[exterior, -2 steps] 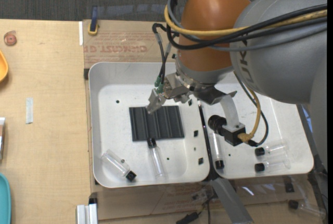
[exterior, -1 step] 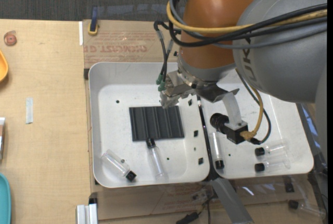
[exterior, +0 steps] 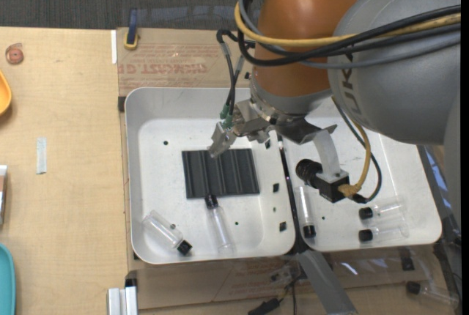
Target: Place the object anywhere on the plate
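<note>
A black ribbed plate lies flat in the middle of the left white bin. My gripper hangs just over the plate's far left corner, under the big orange wrist band. Two clear tubes with black caps lie in front of the plate: one touches its near edge, the other rests in the bin's near left corner. I see no object in the gripper.
The right bin holds three more capped tubes near its front. The arm's bulk covers the far part of both bins. A cardboard sheet lies behind the left bin, and a wooden bench top extends to the left.
</note>
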Tool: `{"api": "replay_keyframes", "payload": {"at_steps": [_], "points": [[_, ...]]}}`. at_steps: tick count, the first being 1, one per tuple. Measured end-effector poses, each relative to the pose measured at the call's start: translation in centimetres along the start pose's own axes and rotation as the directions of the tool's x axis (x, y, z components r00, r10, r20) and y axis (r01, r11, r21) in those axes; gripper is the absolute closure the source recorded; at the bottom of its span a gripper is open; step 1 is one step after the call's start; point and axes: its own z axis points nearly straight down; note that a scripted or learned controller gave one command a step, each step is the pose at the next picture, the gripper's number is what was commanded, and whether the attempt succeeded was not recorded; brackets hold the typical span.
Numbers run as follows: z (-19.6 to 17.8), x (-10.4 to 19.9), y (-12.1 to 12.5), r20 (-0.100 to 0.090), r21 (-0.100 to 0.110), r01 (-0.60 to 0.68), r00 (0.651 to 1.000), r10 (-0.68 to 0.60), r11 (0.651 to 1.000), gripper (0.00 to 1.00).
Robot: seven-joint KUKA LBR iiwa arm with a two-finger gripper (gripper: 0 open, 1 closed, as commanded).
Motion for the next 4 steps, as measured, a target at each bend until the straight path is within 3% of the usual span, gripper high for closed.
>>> {"api": "replay_keyframes", "payload": {"at_steps": [1, 2, 3, 4], "points": [[-0.8, -0.2, 0.0, 0.002, 0.003, -0.002, 1.0, 0.002, 1.0, 1.0], [-0.8, -0.2, 0.0, 0.002, 0.003, -0.002, 1.0, 0.002, 1.0, 0.0], [16.1, 3.4, 3.0, 0.003, -0.009, 0.682, 0.731, -0.682, 0.731, 0.0], [18.6, 6.3, 3.7, 0.004, -0.016, 0.444, 0.896, -0.444, 0.896, 0.0]]}}
